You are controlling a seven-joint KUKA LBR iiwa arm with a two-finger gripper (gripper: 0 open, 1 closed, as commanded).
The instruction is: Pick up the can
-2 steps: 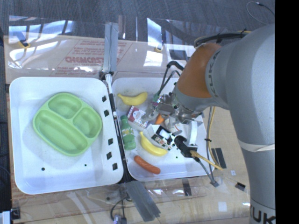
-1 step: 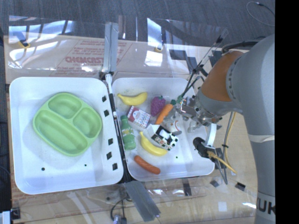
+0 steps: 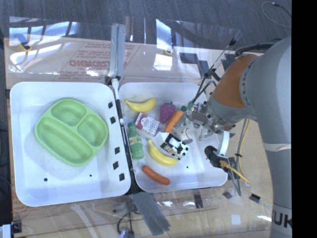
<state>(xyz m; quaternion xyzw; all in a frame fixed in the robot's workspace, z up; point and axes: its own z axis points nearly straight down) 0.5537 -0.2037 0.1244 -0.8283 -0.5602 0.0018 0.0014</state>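
The can, black and white, lies on its side in the right bin, resting against a yellow banana. My gripper hangs just above and to the right of the can, close to its upper end. The grey arm with its orange band comes in from the right and covers the bin's right part. Nothing shows between the gripper's tips.
The right bin also holds a second banana, a purple fruit, a carrot, a red and white carton, a green bottle and a red sausage. A green divided plate lies in the left bin.
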